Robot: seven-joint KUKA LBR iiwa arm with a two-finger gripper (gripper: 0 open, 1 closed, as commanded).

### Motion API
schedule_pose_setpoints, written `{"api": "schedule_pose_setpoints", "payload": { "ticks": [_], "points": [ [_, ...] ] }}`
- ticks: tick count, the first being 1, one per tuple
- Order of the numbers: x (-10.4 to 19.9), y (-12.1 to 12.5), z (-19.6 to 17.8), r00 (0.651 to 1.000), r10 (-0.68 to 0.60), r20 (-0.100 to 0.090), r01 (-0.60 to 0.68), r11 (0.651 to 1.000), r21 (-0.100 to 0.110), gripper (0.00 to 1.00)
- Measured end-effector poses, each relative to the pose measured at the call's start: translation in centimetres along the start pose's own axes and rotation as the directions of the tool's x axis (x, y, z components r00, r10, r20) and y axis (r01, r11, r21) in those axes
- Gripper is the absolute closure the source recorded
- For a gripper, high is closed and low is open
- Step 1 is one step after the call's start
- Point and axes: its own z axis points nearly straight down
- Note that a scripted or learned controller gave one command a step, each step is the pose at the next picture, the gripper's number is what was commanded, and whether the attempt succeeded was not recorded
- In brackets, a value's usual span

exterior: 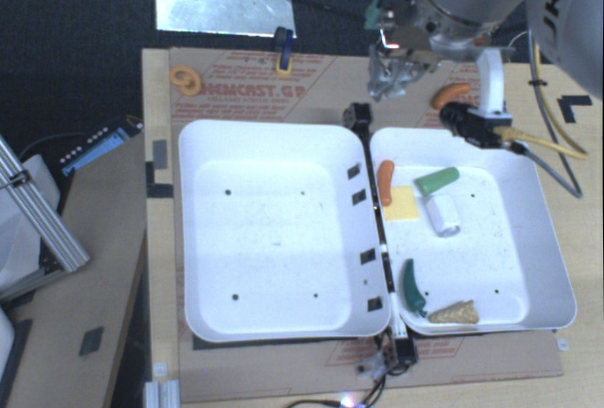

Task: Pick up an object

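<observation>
In the camera view, we see the gripper (394, 80) hanging above the bench edge, just past the far rim of the right bin (547, 208), near its 11 o'clock corner. It carries nothing that we can see.

The candidates all lie in this right bin. The orange sausage-like piece (385, 183) is the closest; it lies toward 6 o'clock from the gripper, close to the bin's left wall, with its long axis running from 12 to 6. Just beside it are a yellow square (402, 204), a green block (436, 179) and a white cylinder (444, 216). A dark green piece (412, 287) and a tan wedge (454, 312) lie well apart, near the front rim.

We judge the next move is a descent toward 6 o'clock.
</observation>
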Motion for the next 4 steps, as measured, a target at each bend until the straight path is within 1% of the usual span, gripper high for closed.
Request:
{"api": "schedule_pose_setpoints", "payload": {
  "ticks": [1, 2, 3, 4],
  "points": [
    [6.1, 0.5, 8.7, 1.0, 0.005, 0.004, -0.005, 1.0, 0.013, 1.0],
    [12.5, 0.1, 15.6, 1.0, 0.005, 0.004, -0.005, 1.0, 0.012, 1.0],
    [12.2, 4.3, -3.5, 1.0, 0.009, -0.001, -0.009, 1.0, -0.015, 1.0],
    [14.5, -1.7, 10.3, 1.0, 0.007, 0.008, -0.007, 1.0, 0.022, 1.0]
  ]
}}
